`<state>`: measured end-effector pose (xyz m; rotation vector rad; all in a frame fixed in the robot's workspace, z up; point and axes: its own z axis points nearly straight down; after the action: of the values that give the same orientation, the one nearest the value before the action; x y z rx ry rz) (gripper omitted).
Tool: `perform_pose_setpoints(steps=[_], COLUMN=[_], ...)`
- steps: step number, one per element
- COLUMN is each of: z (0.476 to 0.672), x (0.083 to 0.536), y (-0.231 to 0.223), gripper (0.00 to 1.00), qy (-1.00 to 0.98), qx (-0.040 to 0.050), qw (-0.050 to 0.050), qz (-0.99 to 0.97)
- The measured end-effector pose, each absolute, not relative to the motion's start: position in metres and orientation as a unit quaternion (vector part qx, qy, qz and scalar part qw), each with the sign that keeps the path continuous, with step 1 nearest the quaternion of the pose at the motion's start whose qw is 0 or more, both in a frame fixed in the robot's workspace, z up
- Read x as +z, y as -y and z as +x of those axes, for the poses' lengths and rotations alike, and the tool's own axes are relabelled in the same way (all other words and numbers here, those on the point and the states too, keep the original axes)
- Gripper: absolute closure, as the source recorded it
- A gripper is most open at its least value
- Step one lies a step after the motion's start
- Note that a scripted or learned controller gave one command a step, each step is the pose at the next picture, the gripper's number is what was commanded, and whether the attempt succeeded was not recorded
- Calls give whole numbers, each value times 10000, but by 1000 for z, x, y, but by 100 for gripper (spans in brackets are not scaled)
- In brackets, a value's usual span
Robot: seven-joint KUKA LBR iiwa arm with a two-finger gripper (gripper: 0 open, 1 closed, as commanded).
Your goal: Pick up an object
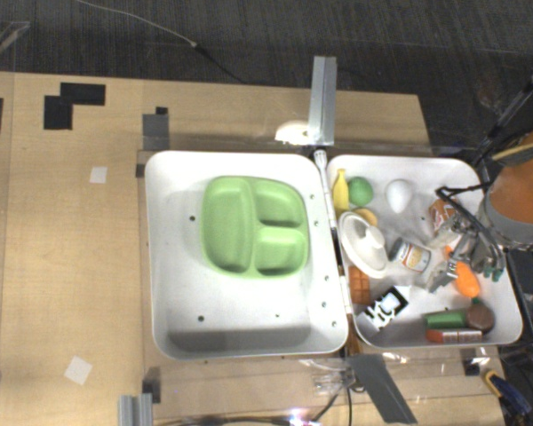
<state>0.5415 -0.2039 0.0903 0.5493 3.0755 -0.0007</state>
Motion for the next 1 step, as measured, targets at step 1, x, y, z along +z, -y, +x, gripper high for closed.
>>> perform_pose_setpoints(steps=[1], z=[547], x=[106], y=[204], gripper=[100], qy=[-9848], qx=[-22], qw=[187], qz=[1724])
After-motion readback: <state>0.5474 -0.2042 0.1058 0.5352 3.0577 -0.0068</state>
